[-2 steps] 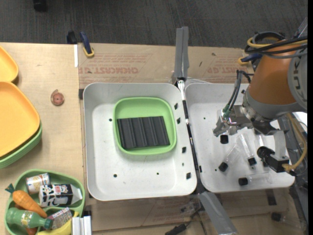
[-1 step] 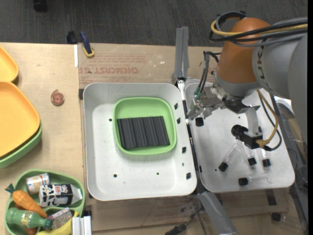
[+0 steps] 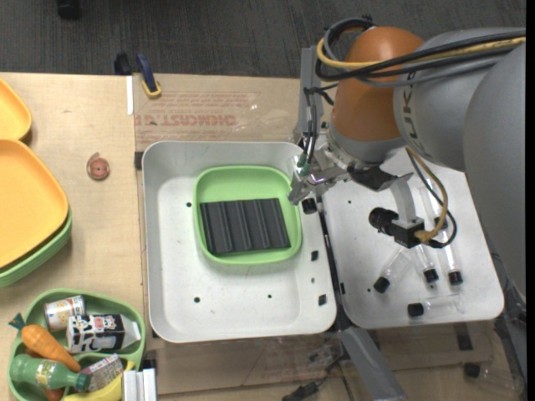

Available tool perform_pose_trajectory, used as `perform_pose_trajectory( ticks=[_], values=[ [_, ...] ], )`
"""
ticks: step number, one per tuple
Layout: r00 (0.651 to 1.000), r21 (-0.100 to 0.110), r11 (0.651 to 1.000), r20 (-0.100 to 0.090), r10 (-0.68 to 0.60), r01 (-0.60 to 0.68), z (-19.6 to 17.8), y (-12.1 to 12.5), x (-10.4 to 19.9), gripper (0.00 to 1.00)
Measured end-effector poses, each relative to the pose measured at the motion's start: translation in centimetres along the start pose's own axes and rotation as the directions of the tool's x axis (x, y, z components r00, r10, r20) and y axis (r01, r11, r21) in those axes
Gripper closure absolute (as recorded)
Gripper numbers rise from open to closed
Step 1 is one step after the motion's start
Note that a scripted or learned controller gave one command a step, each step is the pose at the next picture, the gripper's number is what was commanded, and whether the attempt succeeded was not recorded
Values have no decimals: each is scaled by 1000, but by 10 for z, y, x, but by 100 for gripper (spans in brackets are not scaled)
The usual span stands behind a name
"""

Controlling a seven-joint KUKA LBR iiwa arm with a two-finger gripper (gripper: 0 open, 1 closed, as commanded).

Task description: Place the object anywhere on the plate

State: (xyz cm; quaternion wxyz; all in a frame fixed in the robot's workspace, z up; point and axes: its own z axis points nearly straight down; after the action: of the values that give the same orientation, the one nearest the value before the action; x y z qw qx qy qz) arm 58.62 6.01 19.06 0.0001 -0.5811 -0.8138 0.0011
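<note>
I see the dark ribbed object [image 3: 245, 226] already lying on the green plate [image 3: 209, 186] in the left bin [image 3: 167, 291]; the tool [image 3: 305, 186] hangs at the plate's right rim, its opening I cannot tell; I would lift straight up, clear of that rim.

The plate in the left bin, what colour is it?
Light green plate, with a dark grey ribbed object lying on it; seen in the camera view.

This is a robotics lab rather than a home. A grey arm [image 3: 468, 98] with bundled cables reaches over two shallow white bins [image 3: 159, 249] on a plywood bench [image 3: 100, 215], grey office carpet [image 3: 209, 15] lies beyond, and toy food [image 3: 58, 349] fills a bowl.
</note>
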Motion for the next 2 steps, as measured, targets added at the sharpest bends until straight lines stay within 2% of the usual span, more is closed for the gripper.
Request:
perform_pose_trajectory(
  ticks=[1, 2],
  values=[
    [1000, 0, 1000, 0, 0, 0, 0, 0, 0, 0],
    [987, 0, 987, 1, 159, -159, 0, 22, -65, 0]
  ],
)
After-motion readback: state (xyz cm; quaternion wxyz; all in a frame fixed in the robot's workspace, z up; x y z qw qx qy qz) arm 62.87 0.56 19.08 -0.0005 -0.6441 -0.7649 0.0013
